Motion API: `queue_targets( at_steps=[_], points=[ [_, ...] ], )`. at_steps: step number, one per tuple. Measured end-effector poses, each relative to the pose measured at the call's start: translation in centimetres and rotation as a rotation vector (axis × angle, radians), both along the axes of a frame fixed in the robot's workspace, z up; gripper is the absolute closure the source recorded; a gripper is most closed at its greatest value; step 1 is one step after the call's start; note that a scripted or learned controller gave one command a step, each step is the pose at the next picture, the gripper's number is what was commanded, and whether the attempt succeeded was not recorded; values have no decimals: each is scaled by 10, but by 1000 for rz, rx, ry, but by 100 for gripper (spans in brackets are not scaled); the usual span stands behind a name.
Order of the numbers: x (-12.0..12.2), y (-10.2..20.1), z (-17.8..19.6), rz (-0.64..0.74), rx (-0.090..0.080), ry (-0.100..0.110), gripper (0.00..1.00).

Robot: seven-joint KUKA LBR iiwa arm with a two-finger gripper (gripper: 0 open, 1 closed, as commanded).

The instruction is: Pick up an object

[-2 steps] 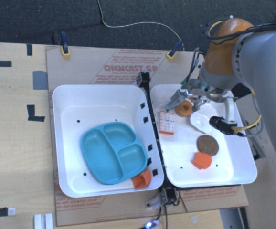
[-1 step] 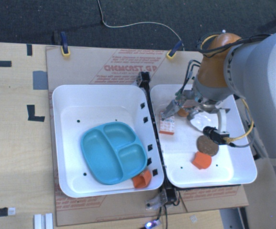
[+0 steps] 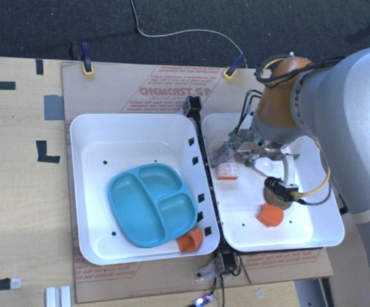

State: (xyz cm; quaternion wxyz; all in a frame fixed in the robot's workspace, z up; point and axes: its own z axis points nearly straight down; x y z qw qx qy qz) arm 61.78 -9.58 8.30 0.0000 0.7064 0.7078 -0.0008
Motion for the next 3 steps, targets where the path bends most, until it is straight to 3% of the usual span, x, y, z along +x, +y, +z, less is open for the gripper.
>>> queue_targets(
  at_steps=[1, 3],
  points=[
    [0, 1, 11, 1, 0, -1, 100],
    [0, -5, 117, 0, 0, -6, 100]
  ],
)
